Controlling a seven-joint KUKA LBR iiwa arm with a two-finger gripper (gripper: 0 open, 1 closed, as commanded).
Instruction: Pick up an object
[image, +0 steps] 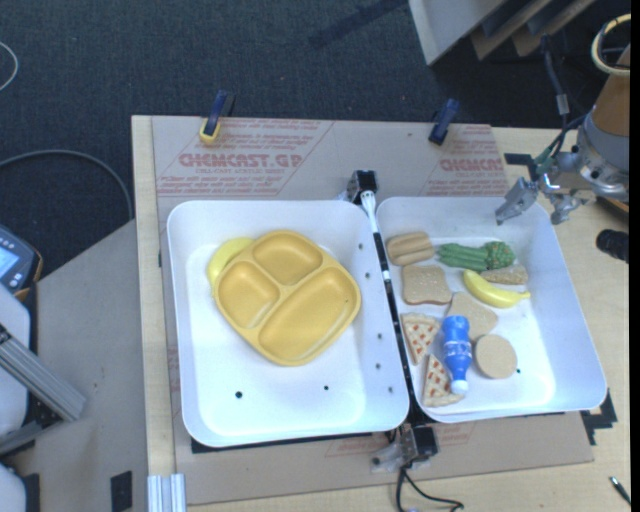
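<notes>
1. Your gripper (540, 198) hovers over the right bin's (580, 330) far rim, fingers spread, holding nothing.
2. The nearest food, the green asparagus bundle (474, 256), lies toward seven o'clock from the fingers, long axis running three-to-nine.
</notes>
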